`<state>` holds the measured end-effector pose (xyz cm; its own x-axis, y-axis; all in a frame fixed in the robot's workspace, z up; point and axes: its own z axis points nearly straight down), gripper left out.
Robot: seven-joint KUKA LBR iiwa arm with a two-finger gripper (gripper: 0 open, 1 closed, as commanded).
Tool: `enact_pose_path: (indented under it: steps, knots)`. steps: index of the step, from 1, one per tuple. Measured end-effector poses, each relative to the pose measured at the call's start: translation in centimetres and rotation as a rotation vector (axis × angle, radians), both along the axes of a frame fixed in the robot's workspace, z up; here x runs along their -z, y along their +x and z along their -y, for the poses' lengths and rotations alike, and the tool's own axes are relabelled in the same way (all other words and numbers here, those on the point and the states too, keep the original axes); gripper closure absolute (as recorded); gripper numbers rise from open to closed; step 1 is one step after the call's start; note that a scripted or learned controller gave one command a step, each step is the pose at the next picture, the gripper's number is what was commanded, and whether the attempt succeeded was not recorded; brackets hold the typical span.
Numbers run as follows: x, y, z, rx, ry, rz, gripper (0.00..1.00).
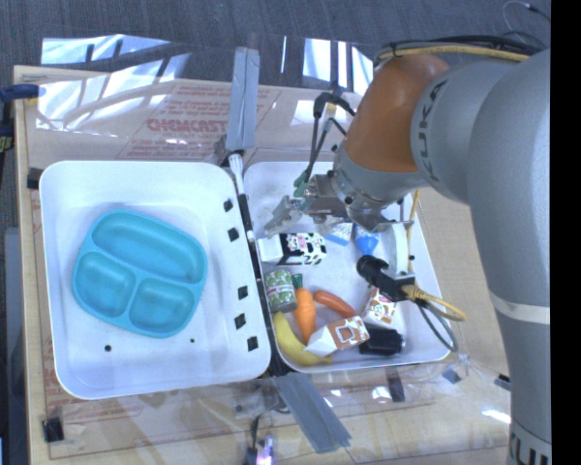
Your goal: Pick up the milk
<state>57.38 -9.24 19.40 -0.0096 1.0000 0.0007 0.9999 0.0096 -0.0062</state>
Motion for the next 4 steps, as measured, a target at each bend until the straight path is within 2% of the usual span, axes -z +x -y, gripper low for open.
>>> enact_pose_path:
  steps: [1, 2, 3, 4]
  knots:
    - [7.6, -4.1, 10.2, -0.059, 0.001, 0.0, 0.0]
    - [-4.3, -6.9, 11.9, -0.3, -0.002, 0.008, 0.0]
    - [10.4, -9.6, 11.8, -0.552, 0.003, 0.005, 0.0]
    - [9.5, -9.5, 11.9, -0.555, 0.002, 0.004, 1.0]
